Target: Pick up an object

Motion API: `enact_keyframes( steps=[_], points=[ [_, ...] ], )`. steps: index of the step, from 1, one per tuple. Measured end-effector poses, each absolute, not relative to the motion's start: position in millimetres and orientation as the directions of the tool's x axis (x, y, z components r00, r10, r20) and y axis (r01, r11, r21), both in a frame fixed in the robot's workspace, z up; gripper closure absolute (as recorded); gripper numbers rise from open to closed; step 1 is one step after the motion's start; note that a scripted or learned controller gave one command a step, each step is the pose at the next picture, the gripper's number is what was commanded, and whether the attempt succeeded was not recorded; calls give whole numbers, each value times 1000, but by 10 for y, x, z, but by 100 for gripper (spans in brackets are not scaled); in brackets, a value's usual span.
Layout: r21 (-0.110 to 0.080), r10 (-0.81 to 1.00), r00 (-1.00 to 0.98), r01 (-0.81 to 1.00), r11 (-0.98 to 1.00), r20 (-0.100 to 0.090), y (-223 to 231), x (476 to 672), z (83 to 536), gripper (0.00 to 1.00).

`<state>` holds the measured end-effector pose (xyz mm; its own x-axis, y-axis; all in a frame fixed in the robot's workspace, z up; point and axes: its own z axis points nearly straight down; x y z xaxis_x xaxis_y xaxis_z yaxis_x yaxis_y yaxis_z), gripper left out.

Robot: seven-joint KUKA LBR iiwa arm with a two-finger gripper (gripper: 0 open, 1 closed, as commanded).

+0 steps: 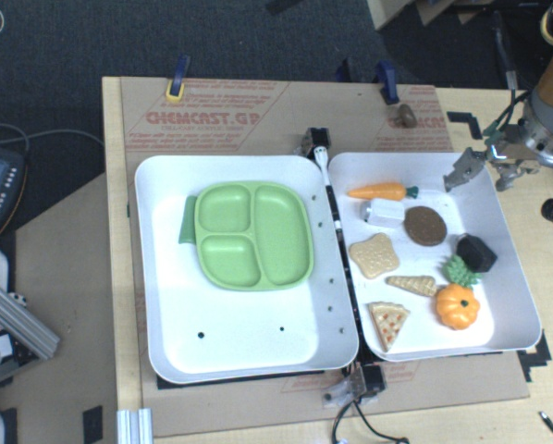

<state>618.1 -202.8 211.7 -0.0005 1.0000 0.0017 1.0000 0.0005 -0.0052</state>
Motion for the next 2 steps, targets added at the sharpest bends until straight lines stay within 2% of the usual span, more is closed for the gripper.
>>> enact_keyframes(
  steps=[1,2],
  points=[
    [-6,1000,-1,1000,1,2,-1953,6146,1654,0],
    [-5,1000,-3,1000,3,1,-1923,6202,1208,0]
  ],
)
